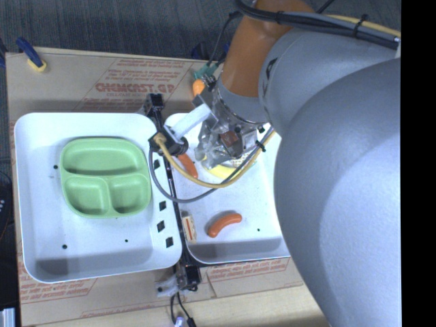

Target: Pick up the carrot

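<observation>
We see the grey arm (340, 155) reaching in from the right and bending down over the right bin (266, 247), its orange band (252, 39) above the wrist and its bulk covering most of that bin's far and right side. The gripper (216, 152) points down into the bin's far left part, wrapped in cables and a yellow hose; whether it is open or closed we cannot tell, since the tips are lost against the white floor and something pale yellow beneath them.

The carrot (185, 165) lies just to the left of the gripper, tilted, close to the wall between the two bins, with cable crossing its upper end. We cannot tell whether it touches the gripper.

Nearer the camera from the gripper, an orange sausage-shaped thing (223, 223) lies apart. The left bin (41, 251) holds a green divided plate (105, 176).
</observation>
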You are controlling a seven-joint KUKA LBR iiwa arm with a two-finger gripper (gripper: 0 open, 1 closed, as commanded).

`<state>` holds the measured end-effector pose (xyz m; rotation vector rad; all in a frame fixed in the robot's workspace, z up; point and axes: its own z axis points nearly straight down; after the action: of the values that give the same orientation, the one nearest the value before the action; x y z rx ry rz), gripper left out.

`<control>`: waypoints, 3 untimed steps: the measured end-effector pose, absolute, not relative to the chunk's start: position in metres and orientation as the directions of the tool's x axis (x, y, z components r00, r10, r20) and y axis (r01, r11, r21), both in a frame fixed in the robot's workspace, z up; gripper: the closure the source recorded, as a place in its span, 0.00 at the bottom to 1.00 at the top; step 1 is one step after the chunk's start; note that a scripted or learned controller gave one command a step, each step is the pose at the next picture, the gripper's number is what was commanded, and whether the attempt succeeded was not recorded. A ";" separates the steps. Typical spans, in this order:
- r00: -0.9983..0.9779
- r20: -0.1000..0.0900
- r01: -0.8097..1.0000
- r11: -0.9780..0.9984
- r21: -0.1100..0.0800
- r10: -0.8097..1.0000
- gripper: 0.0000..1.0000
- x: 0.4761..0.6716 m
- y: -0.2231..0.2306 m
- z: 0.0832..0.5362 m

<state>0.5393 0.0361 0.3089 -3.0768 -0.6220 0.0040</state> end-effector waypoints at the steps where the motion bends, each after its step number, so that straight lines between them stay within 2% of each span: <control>1: 0.829 -0.003 0.560 -0.829 -0.005 0.560 1.00 0.533 -0.057 0.318; 2: 0.846 -0.002 0.532 -0.846 -0.004 0.532 1.00 0.573 -0.131 0.328; 3: 0.823 -0.005 0.569 -0.823 -0.008 0.569 1.00 0.497 -0.085 0.207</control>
<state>0.4973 -0.0851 0.2068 -2.9931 -0.9337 0.0106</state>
